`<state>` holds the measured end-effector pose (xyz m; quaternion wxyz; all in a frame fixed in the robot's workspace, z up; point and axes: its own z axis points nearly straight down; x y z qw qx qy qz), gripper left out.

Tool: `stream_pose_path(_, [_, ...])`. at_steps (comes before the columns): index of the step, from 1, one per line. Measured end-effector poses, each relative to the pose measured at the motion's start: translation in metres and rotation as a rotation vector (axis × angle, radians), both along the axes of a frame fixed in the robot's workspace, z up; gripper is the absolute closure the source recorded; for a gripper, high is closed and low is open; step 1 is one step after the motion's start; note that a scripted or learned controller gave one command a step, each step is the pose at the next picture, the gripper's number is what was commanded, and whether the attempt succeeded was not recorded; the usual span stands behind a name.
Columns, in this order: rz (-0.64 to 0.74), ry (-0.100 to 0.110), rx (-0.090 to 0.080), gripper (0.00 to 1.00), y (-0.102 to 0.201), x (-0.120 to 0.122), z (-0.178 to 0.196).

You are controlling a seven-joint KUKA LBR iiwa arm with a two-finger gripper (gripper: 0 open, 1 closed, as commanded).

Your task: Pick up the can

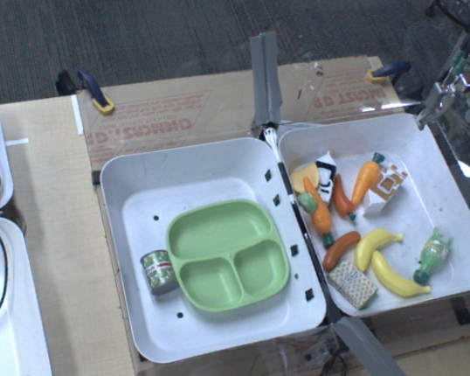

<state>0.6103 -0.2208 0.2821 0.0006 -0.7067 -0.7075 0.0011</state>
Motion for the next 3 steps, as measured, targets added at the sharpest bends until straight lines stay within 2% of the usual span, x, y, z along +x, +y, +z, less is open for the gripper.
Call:
stream_pose_path(1, [0.0, 0.0, 0.0, 0.0, 0.0, 0.0, 0.0])
stream_pose_path(2, [0.089, -0.003, -0.002, 0.0, -0.001, 0.008, 0.028])
stream_pose_path(3, [0.118, 0.0, 0.001, 0.0, 0.015, -0.04, -0.103])
